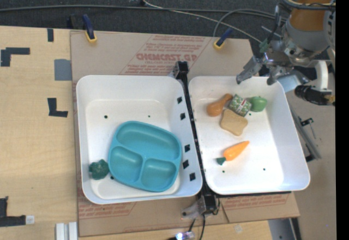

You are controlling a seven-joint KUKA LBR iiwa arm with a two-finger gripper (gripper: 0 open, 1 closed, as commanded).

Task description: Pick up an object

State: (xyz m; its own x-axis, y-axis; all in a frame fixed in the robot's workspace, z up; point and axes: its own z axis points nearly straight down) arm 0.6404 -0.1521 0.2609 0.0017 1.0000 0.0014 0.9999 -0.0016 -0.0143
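The right bin [283,149] holds a cluster near its far side: an orange-brown food piece [219,106], a small green and red box [239,105], a green round piece [259,103] and a tan bread slice [233,123]. An orange carrot [235,151] lies alone nearer the middle. My gripper [257,77] hovers over the bin's far rim, just behind the cluster. It is open, its fingers spread with nothing between them.
The left bin [92,91] contains a blue divided plate [144,155] and a small green broccoli piece [98,169] at its front left corner. Black clips join the bins along the shared wall [188,124]. Cables run behind the bench.
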